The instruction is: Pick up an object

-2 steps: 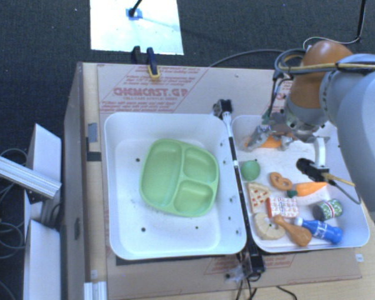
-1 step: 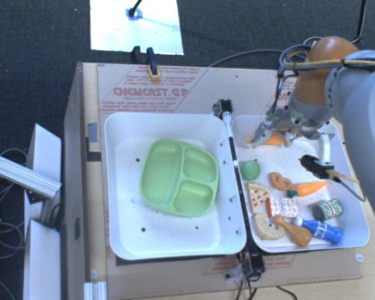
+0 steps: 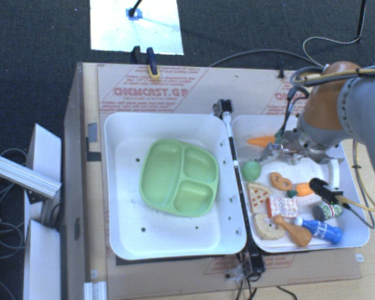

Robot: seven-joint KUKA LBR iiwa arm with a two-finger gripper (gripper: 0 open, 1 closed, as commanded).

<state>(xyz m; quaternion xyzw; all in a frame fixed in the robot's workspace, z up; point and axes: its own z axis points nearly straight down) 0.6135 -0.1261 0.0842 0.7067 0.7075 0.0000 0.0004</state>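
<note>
In the right bin [image 3: 361, 229], claw [image 3: 286, 147] near carrot [image 3: 260, 141], grip state unclear

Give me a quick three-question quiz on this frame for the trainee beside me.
1. True or false: the green divided plate lies in the left bin.
2. Which lies nearest the gripper? A) orange carrot B) blue bottle C) pizza slice
3. Fill in: the green ball rests by the right bin's ____ wall.

Key: 1 true; 2 A; 3 left.
</note>
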